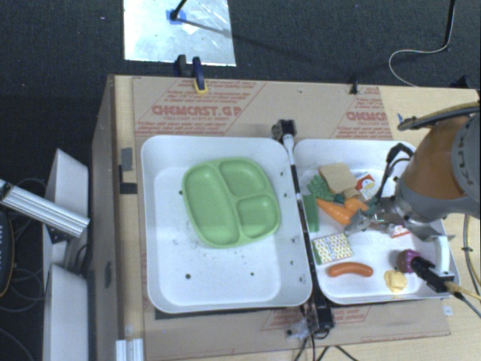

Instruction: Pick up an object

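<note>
The right bin (pixel 379 295) holds several toy foods. An orange carrot (pixel 333 210) lies near its middle, with a tan bread slice (pixel 337 177) behind it and a green piece (pixel 310 200) at its left. A red sausage (pixel 350 270) and a checkered packet (pixel 331 246) lie toward the front. My gripper (pixel 359 222) is low in this bin, right at the carrot's right end. Whether anything is between its tips is too small to tell.
A green divided plate (pixel 229 201) rests in the left bin (pixel 154 224). A yellow piece (pixel 395 279) and a purple piece (pixel 408 259) sit in the right bin's front right corner, under my wrist. A red and white item (pixel 366 184) lies by the bread.
</note>
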Controlling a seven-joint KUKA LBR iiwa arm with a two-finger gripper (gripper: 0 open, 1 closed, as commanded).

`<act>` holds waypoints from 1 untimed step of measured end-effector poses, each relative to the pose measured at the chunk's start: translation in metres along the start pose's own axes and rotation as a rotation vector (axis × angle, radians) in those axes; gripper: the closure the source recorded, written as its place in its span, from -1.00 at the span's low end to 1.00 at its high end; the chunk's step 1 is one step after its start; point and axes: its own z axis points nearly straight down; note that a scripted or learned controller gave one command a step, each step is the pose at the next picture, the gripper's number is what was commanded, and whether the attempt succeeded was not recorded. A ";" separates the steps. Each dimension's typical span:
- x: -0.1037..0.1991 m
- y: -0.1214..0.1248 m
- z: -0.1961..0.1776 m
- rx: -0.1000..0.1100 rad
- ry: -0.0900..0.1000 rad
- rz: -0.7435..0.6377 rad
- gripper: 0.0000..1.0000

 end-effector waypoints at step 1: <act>-0.004 0.046 0.000 0.000 0.000 -0.001 -1.00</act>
